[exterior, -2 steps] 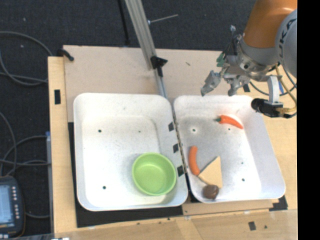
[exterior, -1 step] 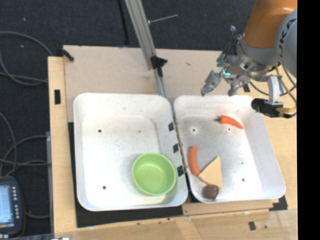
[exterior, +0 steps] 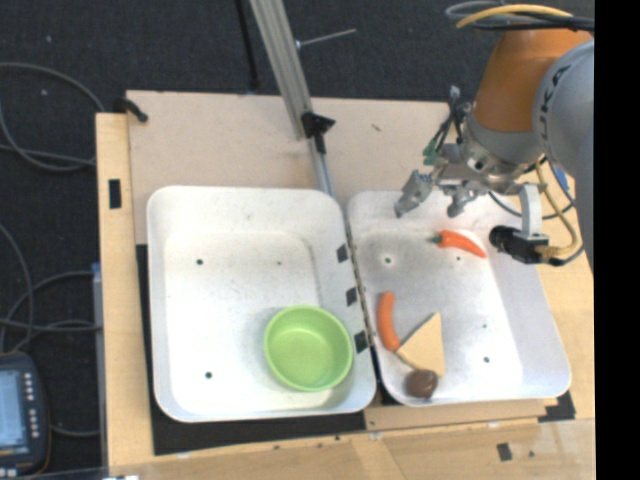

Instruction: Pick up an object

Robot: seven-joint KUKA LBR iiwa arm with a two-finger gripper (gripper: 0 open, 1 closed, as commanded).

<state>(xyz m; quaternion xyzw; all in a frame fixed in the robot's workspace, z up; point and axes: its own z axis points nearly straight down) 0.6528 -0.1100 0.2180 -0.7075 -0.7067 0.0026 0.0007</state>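
My gripper [exterior: 436, 197] hangs open over the far edge of the right bin [exterior: 520, 298], with nothing between its two fingers. A small orange-red carrot-like piece [exterior: 463, 242] lies just below and to the right of the fingertips. Near the bin's left wall lies an orange sausage shape [exterior: 387, 319]. A tan wedge [exterior: 425, 345] sits beside it, and a dark brown lump [exterior: 422, 383] rests at the bin's near edge.
The left bin [exterior: 200, 268] holds a green bowl [exterior: 308, 347] near its front right corner. A slanted metal pole [exterior: 292, 78] rises behind the bins, ending at a clamp between them. A black fitting [exterior: 515, 242] hangs off the wrist.
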